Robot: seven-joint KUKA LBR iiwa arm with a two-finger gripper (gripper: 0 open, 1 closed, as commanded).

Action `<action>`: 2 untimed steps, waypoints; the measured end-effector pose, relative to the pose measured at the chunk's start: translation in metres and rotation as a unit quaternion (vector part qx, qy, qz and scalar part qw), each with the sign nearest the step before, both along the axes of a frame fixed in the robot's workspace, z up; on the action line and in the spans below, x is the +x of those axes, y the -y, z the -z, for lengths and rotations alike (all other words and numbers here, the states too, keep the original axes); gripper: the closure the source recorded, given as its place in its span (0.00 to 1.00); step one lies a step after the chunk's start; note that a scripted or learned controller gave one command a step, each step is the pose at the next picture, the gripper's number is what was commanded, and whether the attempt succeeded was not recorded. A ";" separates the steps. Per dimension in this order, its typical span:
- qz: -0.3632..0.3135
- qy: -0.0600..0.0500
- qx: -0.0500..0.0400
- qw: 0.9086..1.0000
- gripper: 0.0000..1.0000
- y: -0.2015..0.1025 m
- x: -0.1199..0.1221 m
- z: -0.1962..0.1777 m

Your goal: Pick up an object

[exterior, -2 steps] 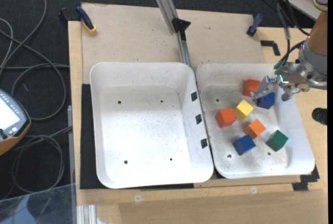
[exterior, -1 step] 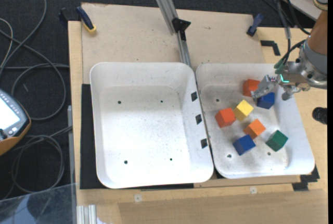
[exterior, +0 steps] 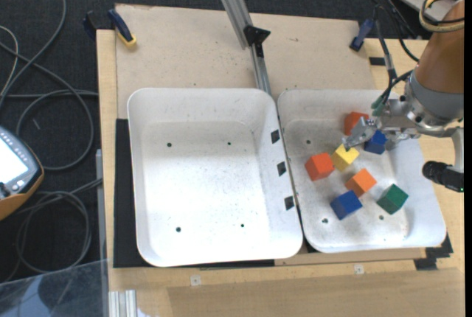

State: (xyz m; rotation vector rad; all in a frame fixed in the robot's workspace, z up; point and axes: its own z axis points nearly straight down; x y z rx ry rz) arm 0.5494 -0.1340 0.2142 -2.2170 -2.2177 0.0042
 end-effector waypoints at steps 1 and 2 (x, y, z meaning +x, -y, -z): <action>0.000 0.000 0.000 1.000 0.00 0.007 0.005 0.050; 0.000 0.002 0.001 1.000 0.00 -0.003 0.011 0.100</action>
